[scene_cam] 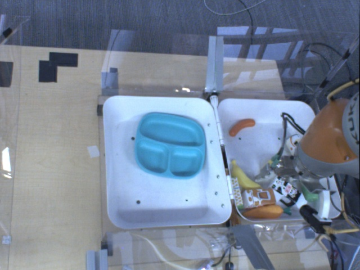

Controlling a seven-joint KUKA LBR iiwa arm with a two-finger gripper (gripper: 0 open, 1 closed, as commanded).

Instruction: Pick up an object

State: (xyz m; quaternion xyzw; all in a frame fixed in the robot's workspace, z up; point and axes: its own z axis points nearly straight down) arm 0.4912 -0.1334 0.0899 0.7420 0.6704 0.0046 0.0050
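A pale wooden bench [56,167] carries two shallow white bins side by side, with grey carpet beyond it. The claw [281,176] hangs low inside the right bin [264,108], under the grey arm with its orange band [326,136]. Whether the claw is open or closed I cannot tell: its tips are lost among cables and dark clutter.

Nearest, just beside the claw on the side away from the arm, a small black-and-white patterned item [284,187] lies under or against it; contact cannot be judged. Slightly further out in that direction is a brown printed box [259,197], with an orange object [263,211] touching its near edge, and a yellow banana [243,176] beside it toward the divider. Beyond the claw, toward the bin's far wall, an orange sausage-shaped thing [242,126] lies well apart and alone. Farthest off, past the divider, the left bin [129,207] holds a blue divided plate [170,145].

By my reading the pick is not done: nothing is visibly raised or seen between the claw's tips. Securing and lifting one object remain.
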